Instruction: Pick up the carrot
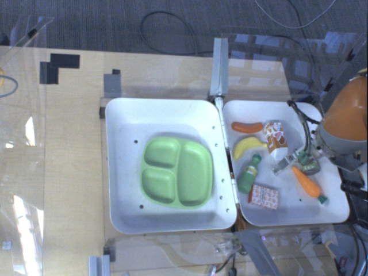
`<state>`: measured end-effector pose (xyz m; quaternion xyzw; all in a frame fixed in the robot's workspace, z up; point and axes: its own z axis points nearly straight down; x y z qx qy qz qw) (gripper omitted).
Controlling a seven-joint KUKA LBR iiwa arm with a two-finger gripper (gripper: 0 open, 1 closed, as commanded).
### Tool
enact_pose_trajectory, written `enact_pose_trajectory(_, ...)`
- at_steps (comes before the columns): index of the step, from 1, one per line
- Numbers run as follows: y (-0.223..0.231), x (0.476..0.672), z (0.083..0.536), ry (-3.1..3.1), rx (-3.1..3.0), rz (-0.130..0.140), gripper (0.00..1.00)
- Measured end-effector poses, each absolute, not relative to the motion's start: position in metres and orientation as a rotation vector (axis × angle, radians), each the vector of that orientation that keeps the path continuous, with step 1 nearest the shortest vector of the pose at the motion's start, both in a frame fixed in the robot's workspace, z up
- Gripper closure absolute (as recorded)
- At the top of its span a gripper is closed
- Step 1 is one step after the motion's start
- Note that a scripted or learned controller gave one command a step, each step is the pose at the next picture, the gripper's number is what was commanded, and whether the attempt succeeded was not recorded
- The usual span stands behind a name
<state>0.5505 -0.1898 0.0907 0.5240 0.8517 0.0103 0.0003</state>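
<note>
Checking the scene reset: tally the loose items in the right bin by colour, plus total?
Orange: 2, the carrot and a sausage-shaped piece
Yellow: 1, banana
Green: 1, bottle
Printed red-and-white packs: 2, pouch and box
Total: 6

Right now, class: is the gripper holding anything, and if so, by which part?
It cannot be told. The gripper sits at the carrot's upper end in the right bin, but no hold shows between its fingers.
</note>
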Motion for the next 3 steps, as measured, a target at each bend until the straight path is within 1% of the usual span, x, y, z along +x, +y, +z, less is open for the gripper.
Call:
enact_pose_trajectory(1,-0.194,0.555,0.104,2.657,1.636,0.028,1.0)
enact_pose_trajectory(2,-0.158,0.505,0.091,2.664,1.626,0.009,1.0)
enact_pose_trajectory(3,-0.202,0.511,0.153,2.648,1.674,0.003,1.0)
